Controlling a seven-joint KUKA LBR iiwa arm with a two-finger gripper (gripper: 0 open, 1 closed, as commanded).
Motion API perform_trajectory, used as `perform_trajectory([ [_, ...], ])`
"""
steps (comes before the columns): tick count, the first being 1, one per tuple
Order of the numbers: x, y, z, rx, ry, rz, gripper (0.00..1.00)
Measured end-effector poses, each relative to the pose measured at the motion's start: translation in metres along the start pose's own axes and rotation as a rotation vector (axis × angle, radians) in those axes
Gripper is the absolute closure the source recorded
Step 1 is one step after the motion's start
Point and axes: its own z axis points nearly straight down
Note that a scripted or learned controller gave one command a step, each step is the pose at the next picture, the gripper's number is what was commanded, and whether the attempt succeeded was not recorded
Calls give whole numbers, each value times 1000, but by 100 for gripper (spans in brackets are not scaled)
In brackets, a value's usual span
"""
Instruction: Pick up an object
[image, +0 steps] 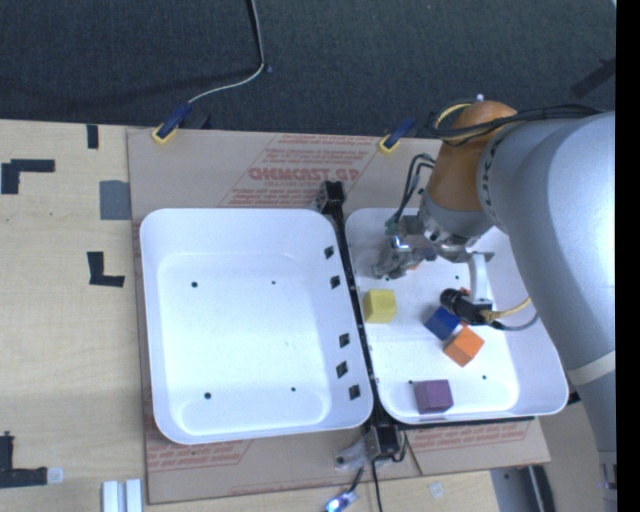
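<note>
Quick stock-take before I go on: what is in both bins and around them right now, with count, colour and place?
yellow block: 1, yellow, right bin, near its left wall
blue block: 1, blue, right bin, middle, touching the orange one
orange block: 1, orange, right bin, just right of and below the blue one
purple block: 1, purple, right bin, near its front edge
left bin: 1, white, left half of the bench
right bin: 1, white, beside the left bin
cable: 1, white, on the dark surface behind the bench
gripper: 1, metal, over the right bin's back left part, above the yellow block
arm: 1, grey with orange band, from the right
</note>
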Motion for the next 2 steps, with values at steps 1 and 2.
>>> perform_trajectory([
  [1, 0, 0, -9, 3, 1, -1, 100],
  [2, 3, 0, 1, 1, 0, 1, 100],
])
